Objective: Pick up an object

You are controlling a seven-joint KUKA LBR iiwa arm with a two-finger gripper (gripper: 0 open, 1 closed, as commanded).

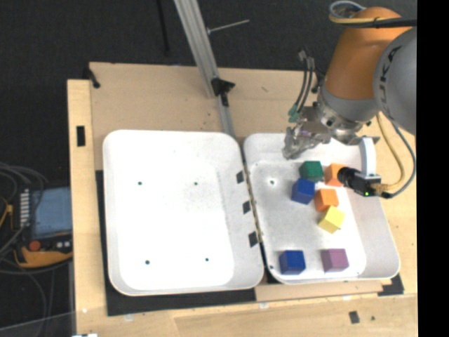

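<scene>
Green, and nearest the end effector [300, 140], a small block [311, 168] sits in the upper part of the right bin [379, 258], so it looks the likeliest target, though the task names no one object. Just below it lies a blue block [303, 191]; an orange block [325, 199] and a yellow block [332, 219] follow down the bin, nearly touching one another. Another orange piece [332, 173] shows beside the green one, partly hidden behind a black fitting on the arm. Apart from this cluster, a second blue block [292, 261] and a purple block [335, 259] rest near the bin's front edge. The left bin [119, 188] sits alongside on the worktop [154, 97].

The end effector hangs over the bin's upper rim, just above the green block, with nothing seen between its parts; whether it is open or closed I cannot tell. The step in hand seems to be the approach. The next move likely calls for centring over one block, clear of its neighbours, then descending.
</scene>
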